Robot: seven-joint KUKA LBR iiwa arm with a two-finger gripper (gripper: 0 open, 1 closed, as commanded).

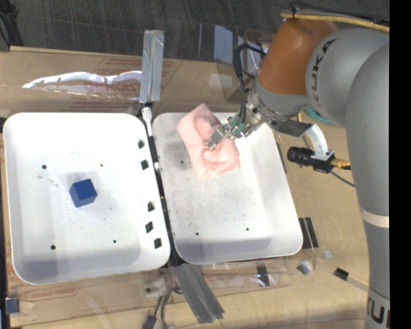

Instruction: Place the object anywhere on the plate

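A soft pink crumpled object (207,144) lies in the far half of the right white bin (260,218). My gripper (220,135) reaches in from the right and sits directly over the middle of the pink object, touching or nearly touching its top. The wrist hides part of the object's right side. A small blue cube (83,192) rests on the floor of the left white bin (27,149), well away from the gripper.
The arm's orange band and grey links (308,53) hang over the right bin's far right corner. A raised divider with black clips (153,184) separates the two bins. Brown cardboard (75,67) lies behind the bins.
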